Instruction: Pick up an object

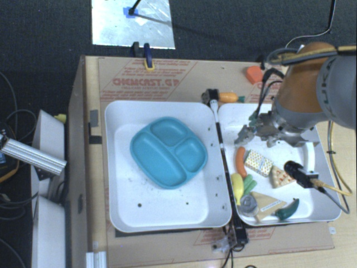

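Over right bin point(329, 202) | tool point(257, 130) | arm hides far corner

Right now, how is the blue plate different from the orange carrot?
The blue plate lies alone in the left bin; the orange carrot sits among other toys in the right bin. The plate is wide, flat, with three sections; the carrot is small and slender. Both lie flat, untouched by the tool.
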Available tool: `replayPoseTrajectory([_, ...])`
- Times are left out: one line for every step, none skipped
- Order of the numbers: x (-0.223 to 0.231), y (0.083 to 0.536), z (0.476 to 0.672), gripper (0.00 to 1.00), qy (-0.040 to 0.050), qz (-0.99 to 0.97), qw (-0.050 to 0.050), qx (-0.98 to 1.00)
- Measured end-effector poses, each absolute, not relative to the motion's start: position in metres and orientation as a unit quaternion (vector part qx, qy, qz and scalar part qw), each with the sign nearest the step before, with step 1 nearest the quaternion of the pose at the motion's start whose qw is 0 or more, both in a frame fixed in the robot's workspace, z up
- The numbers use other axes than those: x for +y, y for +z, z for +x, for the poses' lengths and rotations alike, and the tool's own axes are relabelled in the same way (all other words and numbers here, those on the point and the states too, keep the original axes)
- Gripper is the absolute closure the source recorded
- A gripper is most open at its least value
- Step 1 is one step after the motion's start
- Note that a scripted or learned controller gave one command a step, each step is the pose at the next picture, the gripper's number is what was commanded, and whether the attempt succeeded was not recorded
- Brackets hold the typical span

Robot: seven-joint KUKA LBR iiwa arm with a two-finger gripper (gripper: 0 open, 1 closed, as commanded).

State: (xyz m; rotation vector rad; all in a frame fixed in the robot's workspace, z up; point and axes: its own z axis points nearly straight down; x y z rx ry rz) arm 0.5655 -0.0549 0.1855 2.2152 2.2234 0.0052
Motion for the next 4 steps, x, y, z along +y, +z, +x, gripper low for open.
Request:
replayPoseTrajectory([-0.086, 0.165, 0.613, 0.00, 0.0002, 0.707, 0.001, 0.708])
replayPoseTrajectory([-0.076, 0.185, 0.541, 0.00, 0.0006, 0.707, 0.001, 0.708])
replayPoseTrajectory([-0.101, 0.124, 0.604, 0.00, 0.0000, 0.706, 0.000, 0.708])
replayPoseTrajectory([-0.074, 0.186, 0.663, 0.00, 0.0017, 0.705, 0.002, 0.709])
